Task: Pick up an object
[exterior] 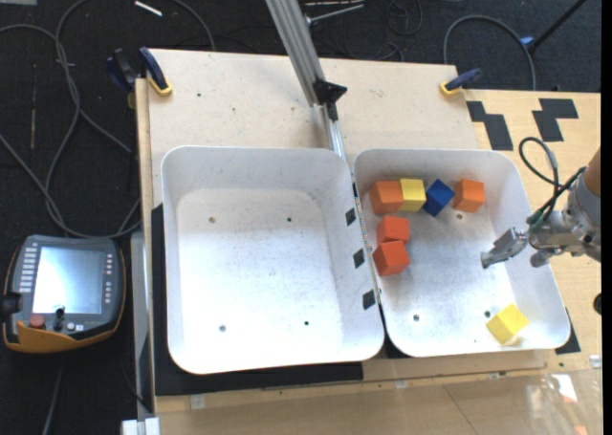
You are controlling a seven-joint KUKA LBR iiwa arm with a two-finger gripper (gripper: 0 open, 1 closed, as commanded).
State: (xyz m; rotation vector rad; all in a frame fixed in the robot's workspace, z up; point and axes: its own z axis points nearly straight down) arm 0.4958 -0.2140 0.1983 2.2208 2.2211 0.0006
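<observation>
gripper above right bin — nothing held

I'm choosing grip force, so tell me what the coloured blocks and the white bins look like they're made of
Coloured blocks, such as the yellow block and the blue block: probably painted wood or hard plastic, judging by flat matte faces, crisp edges and no glare. Right bin and left bin: likely moulded plastic, going by rounded corners, a thin raised rim and a smooth, faintly speckled white surface.
</observation>
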